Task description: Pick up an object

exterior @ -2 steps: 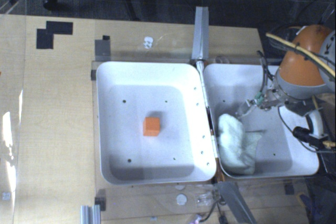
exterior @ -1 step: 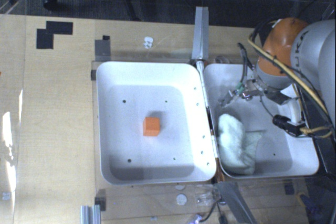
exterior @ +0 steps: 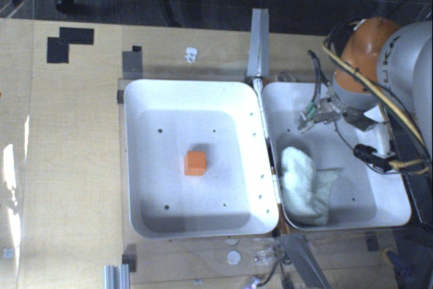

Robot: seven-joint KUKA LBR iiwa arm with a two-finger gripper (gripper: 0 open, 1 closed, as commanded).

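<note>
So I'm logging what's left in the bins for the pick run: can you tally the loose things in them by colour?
Orange: 1, the orange cube in the left bin
White: 1, the crumpled white cloth in the right bin
Total: 2

Grey arm with orange wrist band reaches in over the right white plastic bin; two-finger gripper hangs above the bin's far-left part.
</note>
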